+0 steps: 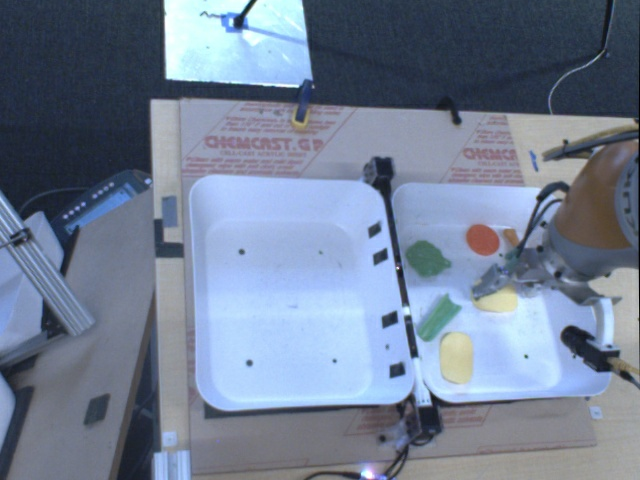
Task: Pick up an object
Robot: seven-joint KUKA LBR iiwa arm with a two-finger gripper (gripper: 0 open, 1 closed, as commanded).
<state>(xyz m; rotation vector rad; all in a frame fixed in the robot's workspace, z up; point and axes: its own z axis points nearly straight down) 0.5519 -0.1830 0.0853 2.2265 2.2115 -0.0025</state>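
The right bin (530, 373) holds several small things: a green leafy piece (427, 258), a red-orange disc (483, 238), a light green stick (438, 317), a yellow oblong block (456, 356) and a pale yellow piece (498, 301). My gripper (497, 283) reaches in from the right on the grey arm with its orange band (605, 203). It is low in the bin, right on top of the pale yellow piece. The arm's wrist hides part of that piece and a small orange bit (511, 236) beside the disc.
The left bin (290, 288) lies beside the right one, with a black clipped divider (392, 268) between them. Both sit on a cardboard sheet (270, 138). A reflective square plate (236, 26) lies at the back. A black part (585, 346) of the arm hangs over the right bin's near-right corner.
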